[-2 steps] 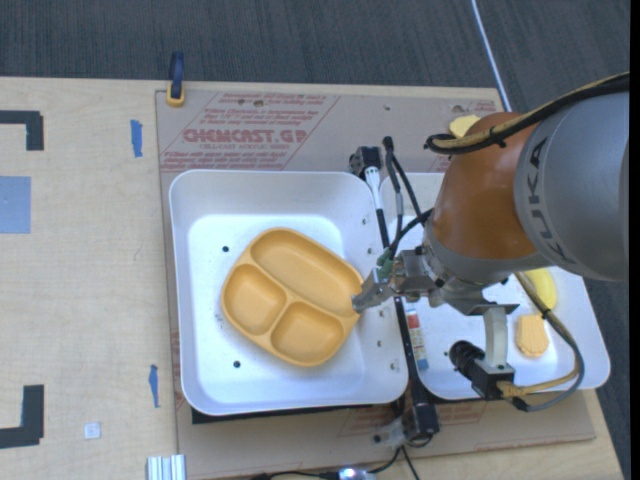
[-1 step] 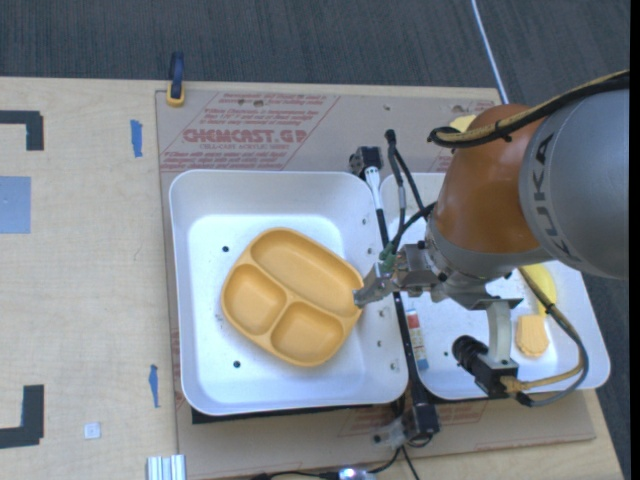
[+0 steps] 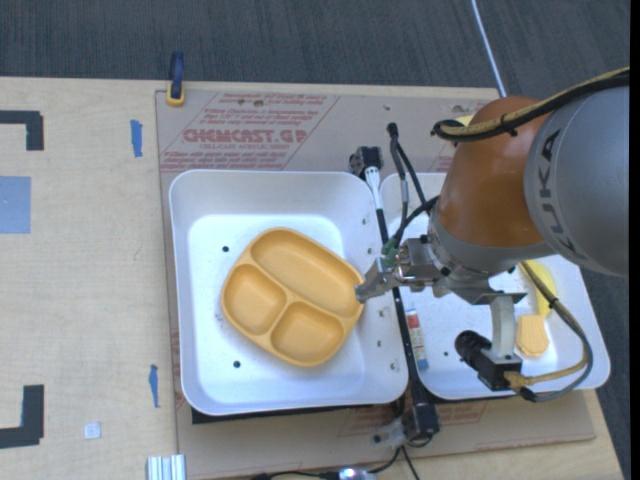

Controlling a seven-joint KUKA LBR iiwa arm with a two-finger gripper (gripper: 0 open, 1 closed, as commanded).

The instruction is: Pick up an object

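A: Task's thing?

B: Most likely the yellow-orange three-compartment plastic plate [image 3: 290, 296]. Lay flat, hollows up, on the floor of the left shallow white bin [image 3: 182, 230]. Sat at a slant across it, a little toward the right wall.

A: Held?

B: Not visibly. Had the small metal gripper [image 3: 372, 284] right at its right rim, touching or just beside (too small to settle which). Could not be told open from closed either.

A: Why the rim?

B: Probably because wide and flat everywhere else. Offered only that raised edge as something thin enough to pinch. Judged so, not seen.

A: And behind the gripper?

B: The grey arm with the orange band [image 3: 500, 188], reaching in from the right. Hung over the right shallow white bin [image 3: 445, 320] and covered much of it, as a reach across to the left bin would require.

A: Anything in there?

B: A pale orange lump [image 3: 532, 336] and a yellow strip [image 3: 541, 284] toward the outer side, well apart from the plate. Also a slim red-and-white stick [image 3: 414, 340] along the seam between the bins.

A: Stage?

B: Read as an approach or the very start of a grasp. No lift yet, with the plate flat on the bin floor.
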